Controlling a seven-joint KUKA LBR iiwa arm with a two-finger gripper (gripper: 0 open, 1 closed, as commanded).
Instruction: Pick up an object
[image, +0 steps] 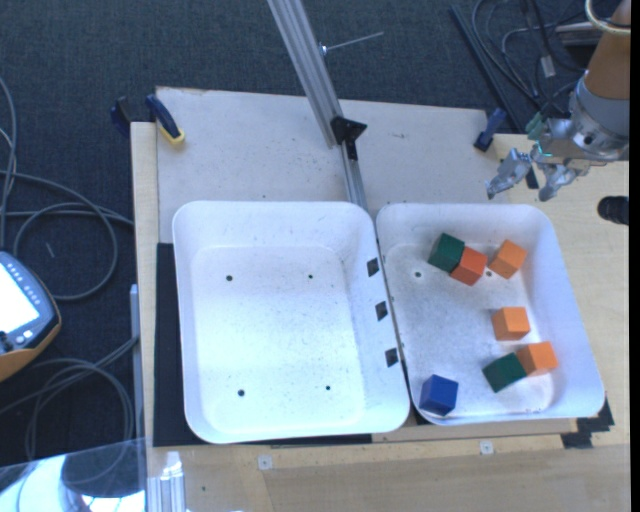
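We see seven blocks in the right bin (560, 255), all below the end effector (532, 176) and apart from it. Nearest lie a green block (446, 250) touching a red-orange block (469, 266), with an orange block (508, 257) just beside them. Further down sits another orange block (511, 322), then a green block (504, 371) touching an orange one (538, 357), and a blue block (438, 394) at the near rim. They are cubes with no long axis; most sit turned askew to the bin walls. The end effector hovers over the bare surface (420, 150) past the bin's far rim, fingers spread, holding nothing. The left bin (190, 230) lies well off to its side, a metal pole (315, 75) rising between.
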